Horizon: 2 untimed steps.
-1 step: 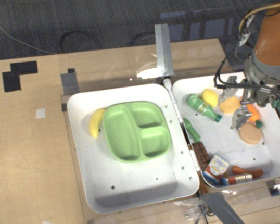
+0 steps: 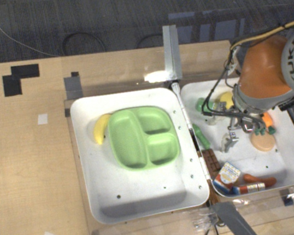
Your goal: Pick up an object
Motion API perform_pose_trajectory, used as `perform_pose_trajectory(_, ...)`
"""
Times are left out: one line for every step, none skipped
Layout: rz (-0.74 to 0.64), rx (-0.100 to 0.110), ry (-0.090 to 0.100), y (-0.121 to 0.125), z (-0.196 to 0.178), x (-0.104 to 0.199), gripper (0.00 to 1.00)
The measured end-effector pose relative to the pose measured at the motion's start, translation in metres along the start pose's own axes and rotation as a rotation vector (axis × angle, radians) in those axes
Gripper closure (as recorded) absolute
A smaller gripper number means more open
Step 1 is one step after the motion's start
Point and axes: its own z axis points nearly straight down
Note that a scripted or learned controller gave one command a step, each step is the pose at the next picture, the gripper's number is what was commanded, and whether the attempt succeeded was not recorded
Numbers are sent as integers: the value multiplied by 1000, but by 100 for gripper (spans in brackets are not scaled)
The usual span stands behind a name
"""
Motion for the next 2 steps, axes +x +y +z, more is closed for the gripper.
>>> perform_pose_trajectory(-204, -1, 0, 4, 5, -20, 0)
perform_pose_trajectory(-348, -1, -1, -2, 5, -23, 0)
